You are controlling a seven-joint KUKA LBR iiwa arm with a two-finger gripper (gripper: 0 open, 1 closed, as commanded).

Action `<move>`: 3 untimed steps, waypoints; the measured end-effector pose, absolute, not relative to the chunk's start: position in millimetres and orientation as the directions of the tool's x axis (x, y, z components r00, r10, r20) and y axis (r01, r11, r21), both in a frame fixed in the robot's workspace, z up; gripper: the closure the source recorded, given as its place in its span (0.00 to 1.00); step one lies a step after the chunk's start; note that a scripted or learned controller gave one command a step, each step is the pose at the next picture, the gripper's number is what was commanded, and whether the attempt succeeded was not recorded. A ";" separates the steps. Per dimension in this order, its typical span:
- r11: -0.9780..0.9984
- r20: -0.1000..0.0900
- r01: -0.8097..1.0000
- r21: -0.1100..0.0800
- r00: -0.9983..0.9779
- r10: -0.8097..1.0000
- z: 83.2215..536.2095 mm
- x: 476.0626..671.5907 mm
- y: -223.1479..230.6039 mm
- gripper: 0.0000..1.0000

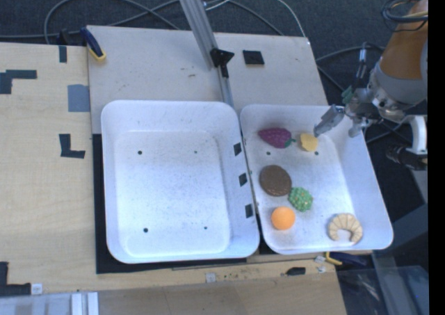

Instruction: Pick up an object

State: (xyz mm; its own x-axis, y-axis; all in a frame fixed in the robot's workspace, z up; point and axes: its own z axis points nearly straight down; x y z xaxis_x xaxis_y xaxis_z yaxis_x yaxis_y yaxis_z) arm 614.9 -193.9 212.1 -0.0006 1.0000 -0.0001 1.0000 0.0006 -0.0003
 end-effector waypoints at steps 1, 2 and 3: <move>0.009 0.002 1.000 0.003 -0.009 1.000 276.5 623.8 -43.0 0.00; 0.002 0.000 1.000 -0.001 -0.002 1.000 284.5 623.2 -47.9 1.00; 0.006 0.000 1.000 -0.009 -0.006 1.000 183.2 643.4 35.3 1.00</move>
State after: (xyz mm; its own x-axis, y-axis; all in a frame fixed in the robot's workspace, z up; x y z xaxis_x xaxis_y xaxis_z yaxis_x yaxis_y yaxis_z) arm 643.4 35.3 183.2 -0.0060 1.0000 0.0005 0.9999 0.0060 -0.0093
